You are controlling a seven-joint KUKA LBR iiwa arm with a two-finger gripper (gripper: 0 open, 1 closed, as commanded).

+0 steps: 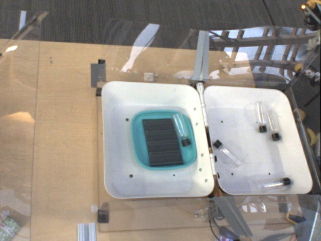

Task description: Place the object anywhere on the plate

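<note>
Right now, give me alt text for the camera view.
A clear vial with a black cap lies on a teal plate bearing a dark ridged pad, in the left white bin. Four more capped vials lie scattered in the right white bin.

Teal plate [140,149] in left bin [118,179], seemingly clear vial [181,128] on it

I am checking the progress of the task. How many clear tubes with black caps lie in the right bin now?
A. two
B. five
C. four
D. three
C: four capped tubes lie in the right bin, at and; a fifth lies on the teal plate in the left bin.
</note>
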